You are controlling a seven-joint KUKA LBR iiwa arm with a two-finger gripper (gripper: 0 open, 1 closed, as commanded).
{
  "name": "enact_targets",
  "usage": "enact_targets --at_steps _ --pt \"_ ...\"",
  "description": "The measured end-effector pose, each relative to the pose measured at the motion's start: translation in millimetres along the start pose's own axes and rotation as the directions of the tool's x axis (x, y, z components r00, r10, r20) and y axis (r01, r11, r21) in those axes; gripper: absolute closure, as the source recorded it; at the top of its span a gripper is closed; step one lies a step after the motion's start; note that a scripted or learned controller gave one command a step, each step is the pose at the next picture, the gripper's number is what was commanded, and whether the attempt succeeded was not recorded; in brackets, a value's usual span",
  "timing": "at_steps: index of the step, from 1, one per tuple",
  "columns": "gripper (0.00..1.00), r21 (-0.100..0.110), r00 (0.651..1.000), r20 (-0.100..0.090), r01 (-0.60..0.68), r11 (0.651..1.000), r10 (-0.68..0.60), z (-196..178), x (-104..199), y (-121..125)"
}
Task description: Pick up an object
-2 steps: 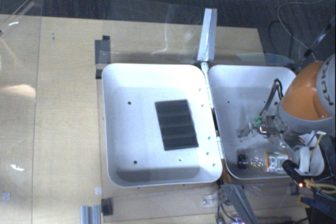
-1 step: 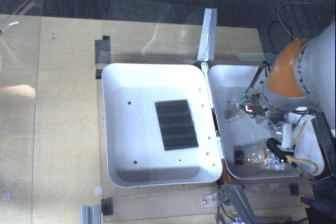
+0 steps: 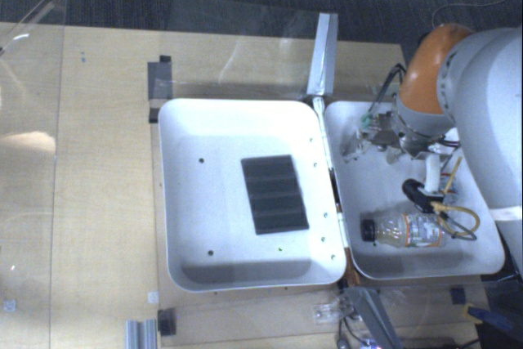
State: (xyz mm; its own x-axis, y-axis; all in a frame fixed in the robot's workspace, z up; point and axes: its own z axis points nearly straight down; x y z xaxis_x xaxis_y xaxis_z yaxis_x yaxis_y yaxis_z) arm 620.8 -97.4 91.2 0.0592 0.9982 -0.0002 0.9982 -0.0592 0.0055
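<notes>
Two white bins, one object in each; gripper [image 3: 372, 133] low over the right bin's far end.
Bins: two, shallow, smooth white plastic with rounded corners, side by side on a pale wood-grain table [image 3: 90, 176]. Left bin [image 3: 176, 176]: one dark rectangular pad [image 3: 274, 194], ribbed in four bands, lying flat near the centre. Right bin [image 3: 359, 192]: one clear plastic bottle [image 3: 404, 231] with a black cap, on its side near the front wall. The gripper is apart from the bottle; whether it is spread or closed cannot be told.
</notes>
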Motion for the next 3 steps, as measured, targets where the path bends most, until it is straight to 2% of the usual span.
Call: enact_targets --at_steps 1,2,3 --pt "0.00 -0.003 1.000 0.001 0.020 1.000 -0.020 3 13 13" --pt "0.00 -0.004 0.961 0.002 0.276 0.961 -0.276 -41 -33 53" --pt "0.00 -0.001 0.943 -0.011 0.332 0.943 -0.332 -18 -77 -8"
